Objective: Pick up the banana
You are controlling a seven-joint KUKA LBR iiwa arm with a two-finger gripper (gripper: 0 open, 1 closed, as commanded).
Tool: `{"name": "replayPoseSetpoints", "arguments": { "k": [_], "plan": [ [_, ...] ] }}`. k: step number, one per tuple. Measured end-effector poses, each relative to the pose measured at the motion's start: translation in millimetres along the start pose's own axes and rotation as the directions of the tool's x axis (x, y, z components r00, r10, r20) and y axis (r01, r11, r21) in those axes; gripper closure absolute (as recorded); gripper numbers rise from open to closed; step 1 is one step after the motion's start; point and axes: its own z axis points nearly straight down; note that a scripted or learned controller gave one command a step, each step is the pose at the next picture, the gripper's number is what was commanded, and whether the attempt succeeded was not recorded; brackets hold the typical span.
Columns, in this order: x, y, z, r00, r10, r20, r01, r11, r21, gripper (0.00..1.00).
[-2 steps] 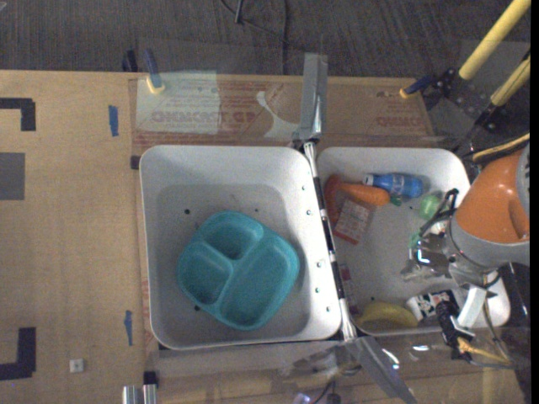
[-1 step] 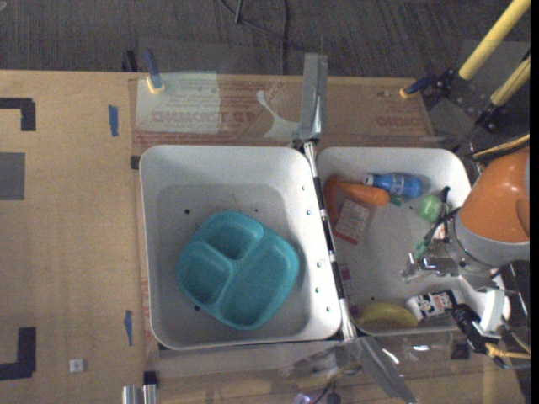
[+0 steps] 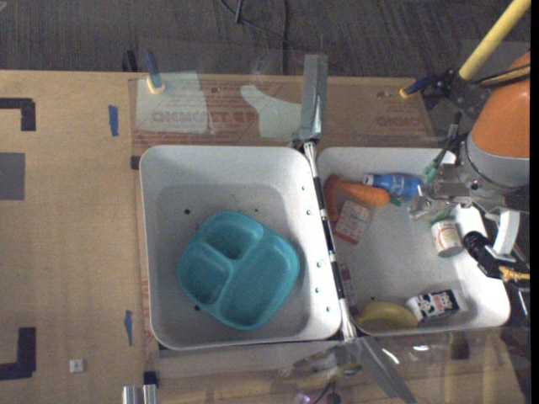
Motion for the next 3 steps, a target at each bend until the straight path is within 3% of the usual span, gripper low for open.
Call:
{"name": "replayPoseSetpoints", "arguments": {
  "k": [1, 3],
  "plan": [
    [-50, -71, 31, 0.992, -0.128, -0.001, 0.128, 0.992, 0.001, 1.00],
    [-69, -69, 9, 0.985, -0.171, 0.001, 0.171, 0.985, -0.001, 1.00]
  ]
}}
